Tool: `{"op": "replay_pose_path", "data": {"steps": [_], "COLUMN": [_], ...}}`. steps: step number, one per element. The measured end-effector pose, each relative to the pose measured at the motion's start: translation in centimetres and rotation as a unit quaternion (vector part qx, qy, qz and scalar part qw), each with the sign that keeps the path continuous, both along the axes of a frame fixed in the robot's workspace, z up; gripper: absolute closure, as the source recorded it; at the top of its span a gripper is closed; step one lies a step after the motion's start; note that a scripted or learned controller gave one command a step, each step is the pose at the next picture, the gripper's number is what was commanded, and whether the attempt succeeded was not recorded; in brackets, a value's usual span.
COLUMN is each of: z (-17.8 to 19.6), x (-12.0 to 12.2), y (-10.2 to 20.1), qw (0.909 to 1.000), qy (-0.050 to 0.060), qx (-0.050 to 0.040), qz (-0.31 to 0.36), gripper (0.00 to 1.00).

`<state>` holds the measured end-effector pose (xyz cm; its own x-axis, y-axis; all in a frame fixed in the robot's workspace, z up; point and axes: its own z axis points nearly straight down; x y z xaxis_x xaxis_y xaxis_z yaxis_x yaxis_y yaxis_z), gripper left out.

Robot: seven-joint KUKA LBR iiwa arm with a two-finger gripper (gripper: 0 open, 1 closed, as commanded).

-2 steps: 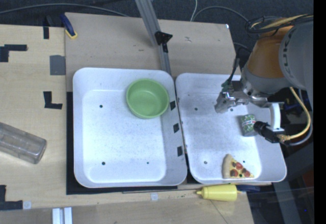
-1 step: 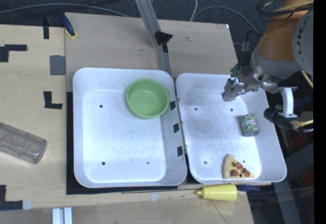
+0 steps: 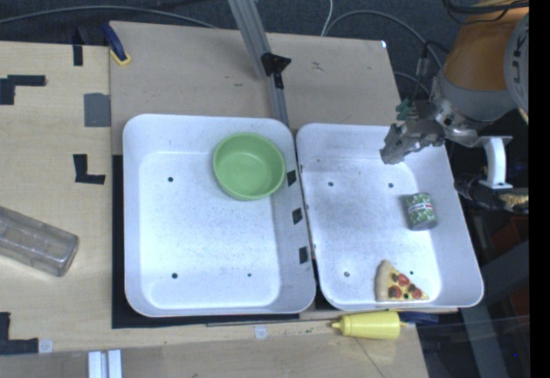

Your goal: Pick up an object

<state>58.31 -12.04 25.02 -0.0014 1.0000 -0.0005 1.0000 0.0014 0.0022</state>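
Observation:
In the right bin (image 3: 352, 222) a small green and grey can (image 3: 420, 210) lies near the right wall. A toy pizza slice (image 3: 396, 282) rests in that bin's front right corner. The left bin (image 3: 155, 273) holds a green bowl (image 3: 249, 165) near its back right. My gripper (image 3: 397, 147) hangs over the back right part of the right bin, up and to the left of the can, well apart from it. Nothing shows between its fingertips.
A yellow mustard bottle (image 3: 371, 326) lies on the bench just in front of the right bin. A clear plastic cup (image 3: 34, 240) lies at the far left. A grey pole (image 3: 249, 15) slants down to the gap between the bins at the back.

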Motion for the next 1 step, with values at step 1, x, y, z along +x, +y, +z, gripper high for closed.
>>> {"op": "replay_pose_path", "data": {"steps": [1], "z": [0.54], "x": [1.06], "y": [5.47], "qw": [1.0000], "qy": [0.001], "qx": [0.0011], "qz": [0.003], "gripper": [1.00]}}
